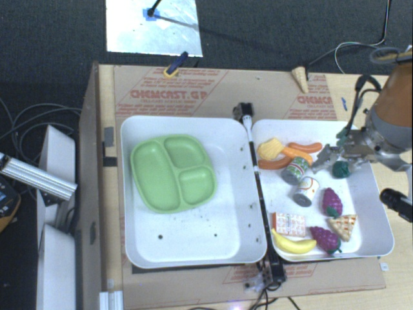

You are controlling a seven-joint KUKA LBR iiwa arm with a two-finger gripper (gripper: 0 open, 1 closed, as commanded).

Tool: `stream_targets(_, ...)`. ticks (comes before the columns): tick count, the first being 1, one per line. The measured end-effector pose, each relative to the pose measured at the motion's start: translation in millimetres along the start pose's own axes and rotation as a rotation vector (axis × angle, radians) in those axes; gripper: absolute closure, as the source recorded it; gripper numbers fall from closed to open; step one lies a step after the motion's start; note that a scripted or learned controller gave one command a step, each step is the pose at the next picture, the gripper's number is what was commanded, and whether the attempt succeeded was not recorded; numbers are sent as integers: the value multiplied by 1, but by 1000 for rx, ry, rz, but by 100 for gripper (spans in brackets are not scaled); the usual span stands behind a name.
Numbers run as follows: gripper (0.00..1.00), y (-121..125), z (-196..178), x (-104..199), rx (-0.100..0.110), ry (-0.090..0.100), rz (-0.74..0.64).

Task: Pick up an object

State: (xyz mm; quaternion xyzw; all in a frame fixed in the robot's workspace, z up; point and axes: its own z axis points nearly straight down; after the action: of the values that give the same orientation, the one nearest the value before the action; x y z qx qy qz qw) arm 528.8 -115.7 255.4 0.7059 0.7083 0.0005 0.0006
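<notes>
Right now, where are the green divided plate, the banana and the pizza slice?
Green divided plate [171,173]: camera view, on the ridge where its three compartments meet.
Banana [293,243]: camera view, on the middle of its curved yellow body.
Pizza slice [344,225]: camera view, on the centre of the wedge.

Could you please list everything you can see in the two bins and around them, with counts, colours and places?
Bins: 2, white, side by side on the bench.
Divided plate: 1, green, left bin.
Hot dog: 1, orange, right bin, far side.
Yellow toy food: 1, right bin, far left corner.
Can: 1, green and silver, right bin, middle.
Cup: 1, white, on its side, beside the can.
Grapes: 2 bunches, purple, right bin.
Pizza slice: 1, tan, near right.
Banana: 1, yellow, near edge.
Cracker box: 1, white and red, above the banana.
Gripper: 1, grey, over the right bin's far right.
</notes>
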Motion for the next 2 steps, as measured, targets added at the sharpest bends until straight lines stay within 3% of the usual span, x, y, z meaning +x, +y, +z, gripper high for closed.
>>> stream_targets(1, 0, 47, 130, 25, 4, 1, 0)
stream_targets(2, 0, 2, 171, 31, 1, 0, 2)
